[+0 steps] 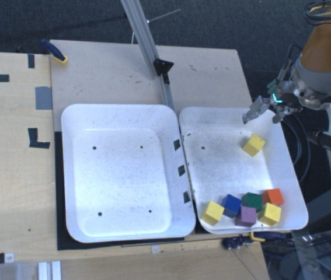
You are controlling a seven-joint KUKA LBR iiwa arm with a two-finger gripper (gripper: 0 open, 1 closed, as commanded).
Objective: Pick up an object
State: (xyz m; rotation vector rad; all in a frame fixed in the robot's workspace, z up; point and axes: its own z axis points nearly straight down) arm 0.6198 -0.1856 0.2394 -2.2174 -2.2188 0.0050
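Here the yellow cube (253,144) lies just below the tool (263,112).

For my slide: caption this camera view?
Gripper above right bin near a lone yellow cube.
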